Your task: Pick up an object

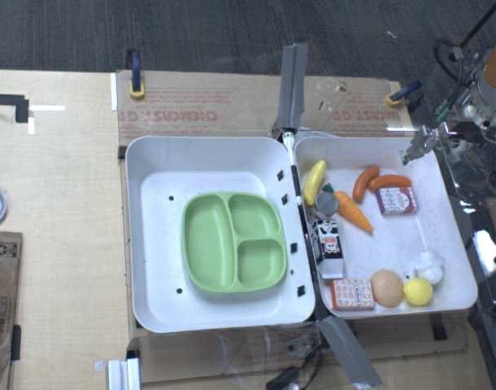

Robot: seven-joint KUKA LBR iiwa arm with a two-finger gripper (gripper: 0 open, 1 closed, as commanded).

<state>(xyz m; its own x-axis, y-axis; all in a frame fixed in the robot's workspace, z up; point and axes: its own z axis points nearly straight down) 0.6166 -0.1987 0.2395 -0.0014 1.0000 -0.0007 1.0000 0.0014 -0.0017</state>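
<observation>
Two shallow white bins sit side by side, the gripper poised over the right one's far corner.

Nearest in the right white bin, along its six o'clock edge, a red-and-white flat packet, a tan egg-shaped ball and a yellow lemon-like ball lie in a row, a small white fluffy lump just behind them. At nine o'clock lies a black-and-white carton. Farther back come an orange plastic carrot, a grey round piece, a yellow banana, a red-labelled box and two orange-red sausages. The left white bin holds a pale green three-compartment tray. At two o'clock the grey arm's metal tool hangs above the rim; whether its fingers are apart or together I cannot tell.
</observation>
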